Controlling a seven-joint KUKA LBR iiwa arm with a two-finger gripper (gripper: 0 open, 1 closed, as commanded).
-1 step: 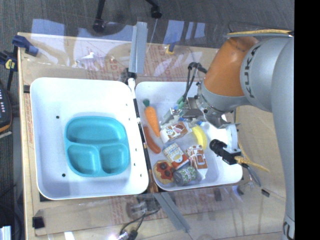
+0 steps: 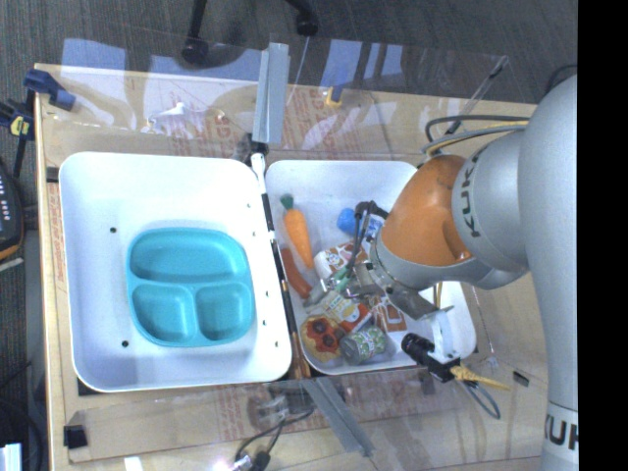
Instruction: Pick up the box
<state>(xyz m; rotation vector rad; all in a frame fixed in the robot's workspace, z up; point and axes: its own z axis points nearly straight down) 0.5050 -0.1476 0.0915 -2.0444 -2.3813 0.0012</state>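
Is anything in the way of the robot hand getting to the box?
The end effector is down in the crowded right bin, among a toy carrot, a can and small packets. Which item is the box, I cannot tell; the arm covers part.

Grey arm (image 2: 535, 194), orange band (image 2: 427, 226), black cables.
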